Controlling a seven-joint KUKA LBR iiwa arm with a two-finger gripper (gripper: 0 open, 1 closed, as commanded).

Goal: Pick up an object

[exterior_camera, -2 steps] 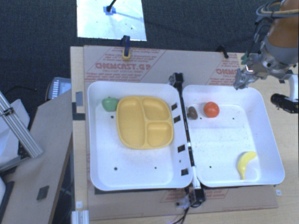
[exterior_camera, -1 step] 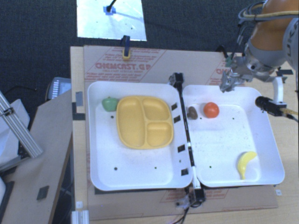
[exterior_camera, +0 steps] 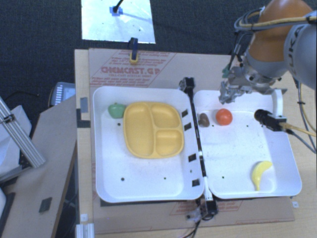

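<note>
In the right bin lie a red tomato-like ball, a small brown object close to the divider, and a yellow banana at the front right. The gripper hangs at the bin's back edge, just above and behind the red ball, apart from it. Nothing shows between its fingers. A green apple-like object lies in the left bin next to a yellow divided plate.
The left bin holds the yellow plate near its middle. A black clamp sits at the back of the divider between the bins. A black fitting with a cable reaches into the right bin from the right. The arm's orange band rises at the upper right.
</note>
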